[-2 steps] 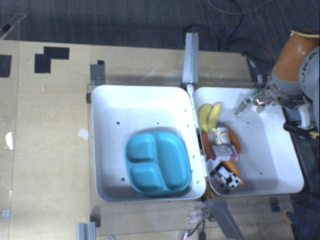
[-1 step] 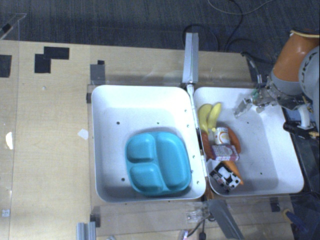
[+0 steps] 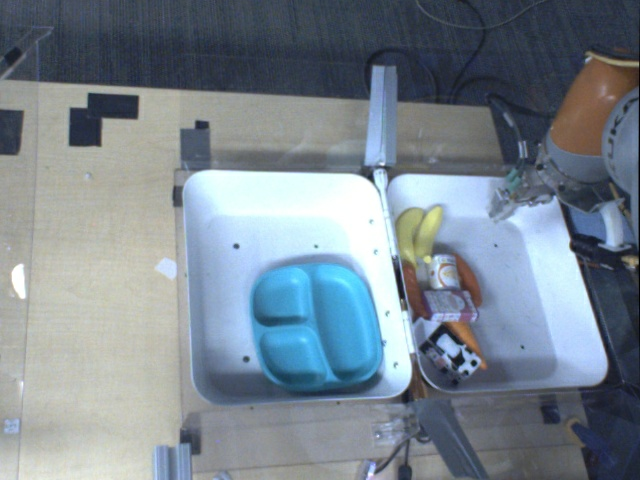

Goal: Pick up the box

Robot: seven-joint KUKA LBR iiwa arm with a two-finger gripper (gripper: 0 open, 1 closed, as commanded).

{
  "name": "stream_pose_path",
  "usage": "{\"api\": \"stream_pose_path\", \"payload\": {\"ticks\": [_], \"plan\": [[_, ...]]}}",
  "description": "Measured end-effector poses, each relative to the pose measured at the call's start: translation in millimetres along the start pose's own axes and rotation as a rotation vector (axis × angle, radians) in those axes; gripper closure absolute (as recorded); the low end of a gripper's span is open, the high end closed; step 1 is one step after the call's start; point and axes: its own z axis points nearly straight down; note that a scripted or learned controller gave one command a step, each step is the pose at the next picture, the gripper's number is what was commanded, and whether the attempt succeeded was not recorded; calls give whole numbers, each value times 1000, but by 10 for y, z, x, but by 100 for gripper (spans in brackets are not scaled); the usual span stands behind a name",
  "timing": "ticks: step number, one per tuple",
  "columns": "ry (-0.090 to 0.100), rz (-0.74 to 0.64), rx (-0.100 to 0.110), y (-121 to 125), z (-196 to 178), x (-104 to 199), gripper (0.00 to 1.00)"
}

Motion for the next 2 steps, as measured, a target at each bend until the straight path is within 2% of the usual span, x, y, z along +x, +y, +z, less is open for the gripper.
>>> {"api": "stream_pose_path", "payload": {"ticks": [1,2], "plan": [[0,300,4,116,-1194,470,100],[1,349,5,330,-2761,1309,100]]}}
